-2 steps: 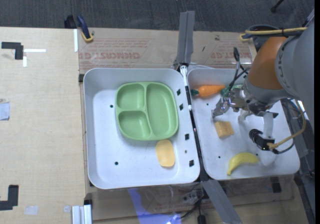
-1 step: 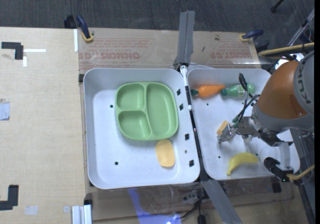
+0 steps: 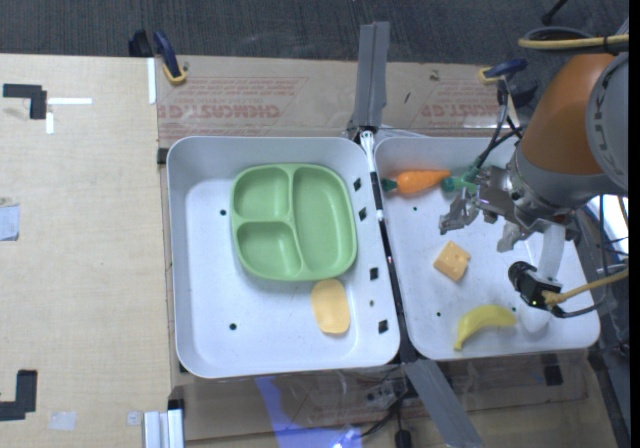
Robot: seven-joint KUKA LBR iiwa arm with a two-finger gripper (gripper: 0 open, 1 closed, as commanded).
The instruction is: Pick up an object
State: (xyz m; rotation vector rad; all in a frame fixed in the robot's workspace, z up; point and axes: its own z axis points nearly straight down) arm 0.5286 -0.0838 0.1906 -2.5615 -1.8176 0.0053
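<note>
My gripper (image 3: 485, 226) hangs over the right bin (image 3: 570, 336), in its upper middle. Its fingers are spread open and nothing sits between them. An orange carrot with a green top (image 3: 420, 181) lies just left of the gripper, near the bin's back left corner. A yellow-orange cheese block (image 3: 451, 262) rests below and to the left of the gripper. A yellow banana (image 3: 484, 323) lies near the bin's front edge.
The left bin (image 3: 200, 326) holds a green divided plate (image 3: 294, 222) and a pale yellow oval piece (image 3: 331, 306) in front of it. A central divider (image 3: 383, 236) separates the bins. Cables and a black fitting (image 3: 530, 283) hang by the wrist at the right.
</note>
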